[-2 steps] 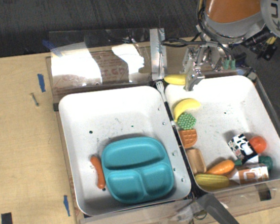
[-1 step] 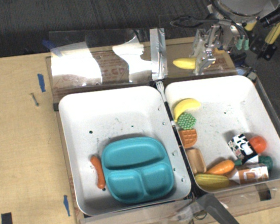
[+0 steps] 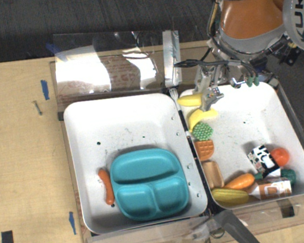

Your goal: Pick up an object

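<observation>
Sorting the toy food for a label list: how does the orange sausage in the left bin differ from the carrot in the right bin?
The sausage is slim, even in width and lies alone beside the teal tray; the carrot is thicker, tapered and packed among other toys. The sausage runs up-down in the view; the carrot lies slanted. Both are orange and lie flat.

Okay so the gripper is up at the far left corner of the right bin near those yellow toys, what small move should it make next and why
Probably a short descent straight down. The gripper hangs at the far left corner of the right bin, right over the yellow toy and the banana. Nothing shows between its fingers, so lowering onto the yellow pieces looks like the sensible step.
</observation>
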Controlling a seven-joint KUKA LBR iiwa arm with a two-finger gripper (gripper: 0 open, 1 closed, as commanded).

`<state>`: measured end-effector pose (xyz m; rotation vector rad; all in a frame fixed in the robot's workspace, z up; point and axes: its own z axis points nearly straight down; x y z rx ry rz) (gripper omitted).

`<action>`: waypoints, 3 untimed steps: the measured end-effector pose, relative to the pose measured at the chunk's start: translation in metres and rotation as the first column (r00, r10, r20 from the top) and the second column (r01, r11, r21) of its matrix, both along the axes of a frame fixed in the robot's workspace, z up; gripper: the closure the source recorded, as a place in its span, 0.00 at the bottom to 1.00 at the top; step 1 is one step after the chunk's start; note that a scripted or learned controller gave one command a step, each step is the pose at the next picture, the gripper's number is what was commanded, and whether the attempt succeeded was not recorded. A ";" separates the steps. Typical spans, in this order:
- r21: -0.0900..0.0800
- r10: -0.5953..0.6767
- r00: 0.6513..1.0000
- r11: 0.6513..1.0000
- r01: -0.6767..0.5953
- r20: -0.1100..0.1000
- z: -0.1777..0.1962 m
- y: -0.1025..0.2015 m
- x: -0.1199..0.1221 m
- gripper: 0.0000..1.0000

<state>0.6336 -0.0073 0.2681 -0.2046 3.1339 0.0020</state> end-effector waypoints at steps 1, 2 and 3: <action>-0.001 0.110 0.994 0.994 -0.110 0.009 0.009 0.009 0.035 1.00; -0.001 0.219 0.976 0.976 -0.219 0.004 -0.007 0.003 0.034 1.00; -0.004 0.351 0.936 0.936 -0.351 0.006 -0.008 -0.048 0.034 1.00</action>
